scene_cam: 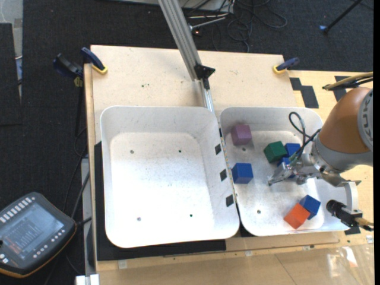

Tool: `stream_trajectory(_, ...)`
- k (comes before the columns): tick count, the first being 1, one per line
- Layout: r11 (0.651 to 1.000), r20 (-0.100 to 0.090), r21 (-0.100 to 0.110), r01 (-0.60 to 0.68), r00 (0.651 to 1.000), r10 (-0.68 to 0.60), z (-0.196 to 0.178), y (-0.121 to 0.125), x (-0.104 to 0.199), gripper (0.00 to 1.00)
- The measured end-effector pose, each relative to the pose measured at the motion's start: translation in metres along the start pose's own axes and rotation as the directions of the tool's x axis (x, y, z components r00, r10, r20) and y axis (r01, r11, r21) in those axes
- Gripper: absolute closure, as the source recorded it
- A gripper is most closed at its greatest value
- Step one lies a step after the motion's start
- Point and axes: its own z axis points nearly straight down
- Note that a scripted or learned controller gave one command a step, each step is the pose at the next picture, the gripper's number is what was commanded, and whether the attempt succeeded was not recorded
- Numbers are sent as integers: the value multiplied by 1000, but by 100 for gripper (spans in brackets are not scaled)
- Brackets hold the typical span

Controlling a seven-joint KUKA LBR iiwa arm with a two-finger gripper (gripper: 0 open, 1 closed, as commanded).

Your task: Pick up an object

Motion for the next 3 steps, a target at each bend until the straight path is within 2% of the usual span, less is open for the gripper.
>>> stream_trajectory(1, 1000, 1, -3, 0, 1000, 0, -10, 1, 0, 100)
stream_trajectory(3, 1000, 3, -8, 3, 1000, -3, -121, 3, -6, 100)
